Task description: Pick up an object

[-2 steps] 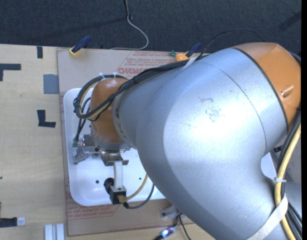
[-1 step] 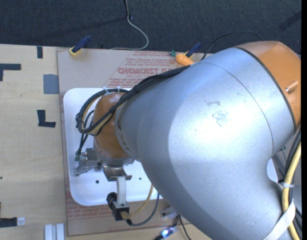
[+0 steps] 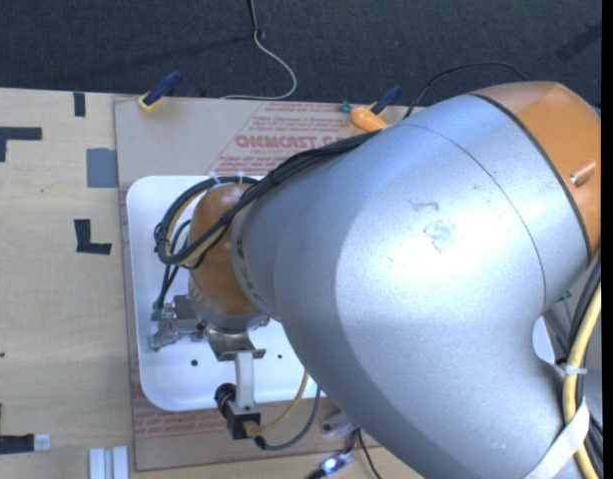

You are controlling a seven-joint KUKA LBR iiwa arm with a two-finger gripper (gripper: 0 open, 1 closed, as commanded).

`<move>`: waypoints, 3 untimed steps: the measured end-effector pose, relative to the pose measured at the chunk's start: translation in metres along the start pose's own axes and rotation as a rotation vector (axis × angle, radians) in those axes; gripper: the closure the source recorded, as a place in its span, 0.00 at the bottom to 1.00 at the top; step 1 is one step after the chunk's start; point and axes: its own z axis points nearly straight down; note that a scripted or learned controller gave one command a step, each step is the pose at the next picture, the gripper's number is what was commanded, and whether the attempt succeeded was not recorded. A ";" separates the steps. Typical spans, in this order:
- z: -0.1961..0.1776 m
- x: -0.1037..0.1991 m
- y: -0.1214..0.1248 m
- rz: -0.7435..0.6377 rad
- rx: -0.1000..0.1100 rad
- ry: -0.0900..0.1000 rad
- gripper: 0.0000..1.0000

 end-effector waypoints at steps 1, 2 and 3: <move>0.000 0.003 0.000 0.002 0.000 -0.003 0.00; 0.000 -0.008 0.000 0.001 0.000 -0.001 0.00; -0.075 -0.044 0.001 0.004 -0.005 0.000 0.00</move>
